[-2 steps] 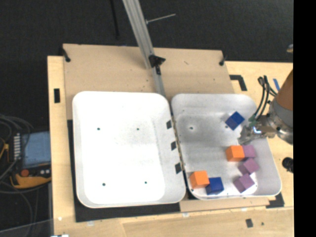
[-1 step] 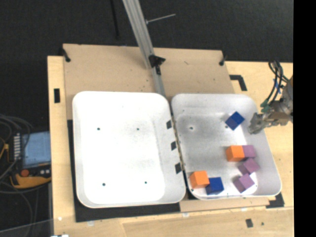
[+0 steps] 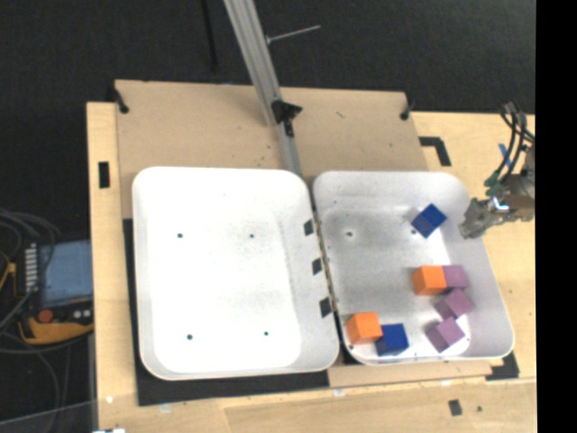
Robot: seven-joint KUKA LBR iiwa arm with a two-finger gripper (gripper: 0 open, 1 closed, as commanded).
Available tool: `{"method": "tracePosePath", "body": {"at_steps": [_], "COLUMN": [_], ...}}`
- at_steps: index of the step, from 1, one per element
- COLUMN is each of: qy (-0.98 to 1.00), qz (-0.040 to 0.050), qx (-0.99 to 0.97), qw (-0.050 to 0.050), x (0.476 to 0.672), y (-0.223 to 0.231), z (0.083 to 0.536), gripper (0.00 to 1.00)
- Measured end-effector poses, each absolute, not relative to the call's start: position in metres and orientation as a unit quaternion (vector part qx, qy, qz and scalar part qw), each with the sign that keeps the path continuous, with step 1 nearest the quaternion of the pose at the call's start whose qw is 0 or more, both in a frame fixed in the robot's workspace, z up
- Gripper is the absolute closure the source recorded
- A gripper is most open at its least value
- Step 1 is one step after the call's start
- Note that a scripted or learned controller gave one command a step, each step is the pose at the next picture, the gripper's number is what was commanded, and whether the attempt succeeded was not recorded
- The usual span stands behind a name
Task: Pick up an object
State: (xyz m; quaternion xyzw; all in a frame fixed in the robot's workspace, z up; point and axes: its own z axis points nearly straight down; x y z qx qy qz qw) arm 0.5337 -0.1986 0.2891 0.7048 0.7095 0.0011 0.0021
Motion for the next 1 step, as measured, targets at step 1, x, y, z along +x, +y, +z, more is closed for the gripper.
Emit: {"method": "tracePosePath", "body": {"at_steps": [1], "qy": [0.709], "qz": [-0.0003], "qx": [0.705], "qw": [0.0], "x": [0.55], "y": [-0.1531], "z": [0.2721], "gripper": [1.0]}}
